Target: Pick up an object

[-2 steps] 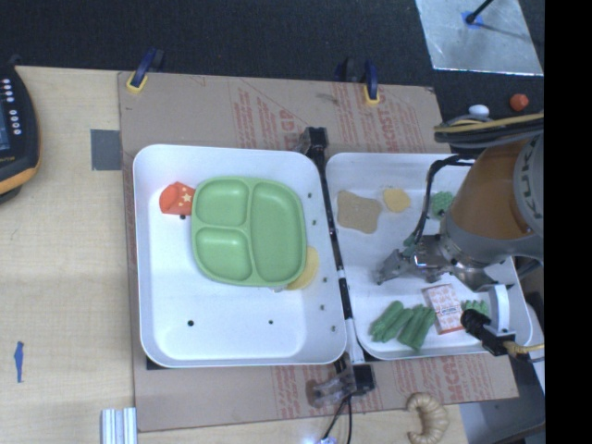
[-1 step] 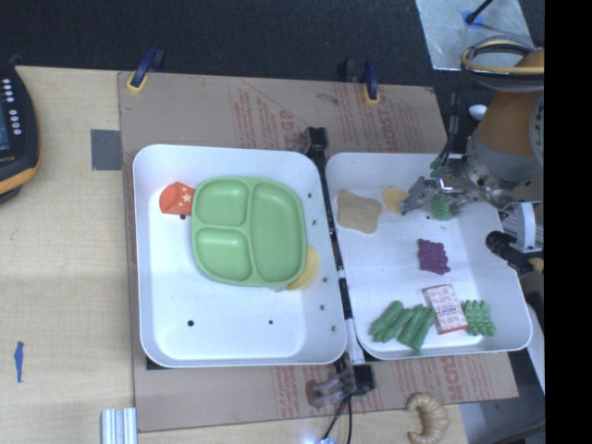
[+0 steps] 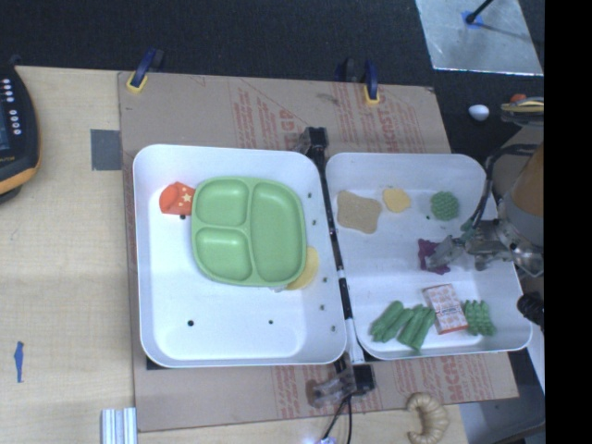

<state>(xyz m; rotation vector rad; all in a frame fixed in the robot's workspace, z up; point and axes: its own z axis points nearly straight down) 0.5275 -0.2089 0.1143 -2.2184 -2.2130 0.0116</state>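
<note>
Two white bins sit side by side on the worktop. No object is lifted yet; the grasp remains to be made. The end effector (image 3: 455, 248) sits at 3 o'clock in the right bin (image 3: 370, 166), beside a purple toy (image 3: 431, 253); finger state cannot be determined. Nearby lie green beans (image 3: 403, 323) and a packet (image 3: 444, 307). The left bin (image 3: 157, 248) holds a green plate (image 3: 250, 231).

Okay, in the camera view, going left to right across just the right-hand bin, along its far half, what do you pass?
Tan bread-shaped piece → small yellow round piece → green bumpy ball.
</note>
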